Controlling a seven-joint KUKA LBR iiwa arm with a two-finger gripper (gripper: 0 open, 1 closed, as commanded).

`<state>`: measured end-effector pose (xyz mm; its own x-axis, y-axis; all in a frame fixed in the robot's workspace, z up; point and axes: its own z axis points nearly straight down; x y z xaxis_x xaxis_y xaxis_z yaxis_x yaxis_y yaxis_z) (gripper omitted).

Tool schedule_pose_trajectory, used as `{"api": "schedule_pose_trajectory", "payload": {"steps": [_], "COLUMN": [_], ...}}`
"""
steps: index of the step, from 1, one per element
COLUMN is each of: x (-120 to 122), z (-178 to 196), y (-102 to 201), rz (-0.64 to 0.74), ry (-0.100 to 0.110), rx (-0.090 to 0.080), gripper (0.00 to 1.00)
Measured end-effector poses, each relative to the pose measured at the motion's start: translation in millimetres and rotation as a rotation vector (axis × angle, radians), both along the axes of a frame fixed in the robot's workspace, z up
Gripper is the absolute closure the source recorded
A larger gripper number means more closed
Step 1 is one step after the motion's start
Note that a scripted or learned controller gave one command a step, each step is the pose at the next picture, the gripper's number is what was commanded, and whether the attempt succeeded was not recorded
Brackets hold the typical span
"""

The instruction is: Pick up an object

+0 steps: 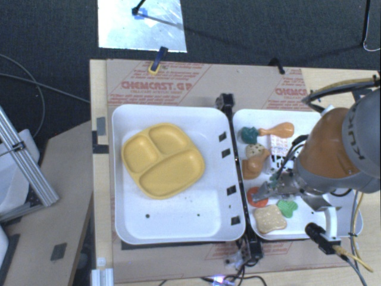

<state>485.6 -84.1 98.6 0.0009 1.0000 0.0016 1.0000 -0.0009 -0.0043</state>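
L bin [178, 225] w/ yellow tray [164, 159]; R bin [297, 117] w/ toys; gripper [269, 189] state can't tell.

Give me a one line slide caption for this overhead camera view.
KUKA arm reaches into the right bin of toy food; a yellow divided plate sits in the left bin.

Two shallow white bins [178, 231], one plate, six small items

One yellow three-compartment plastic plate [164, 159]; six small toy foods [271, 219] in the right bin.
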Motion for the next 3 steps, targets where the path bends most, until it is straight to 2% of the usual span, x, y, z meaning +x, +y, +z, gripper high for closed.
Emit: {"api": "schedule_pose_trajectory", "payload": {"steps": [1, 2, 3], "x": [26, 84, 113], "z": [23, -12, -10], "y": [-9, -1, -2], "rz": [0.004, 0.006, 0.005], "ry": [-0.009, -0.008, -0.012], "rx": [-0.003, 0.000, -0.002], "gripper": [0.00, 0.00, 0.00]}}
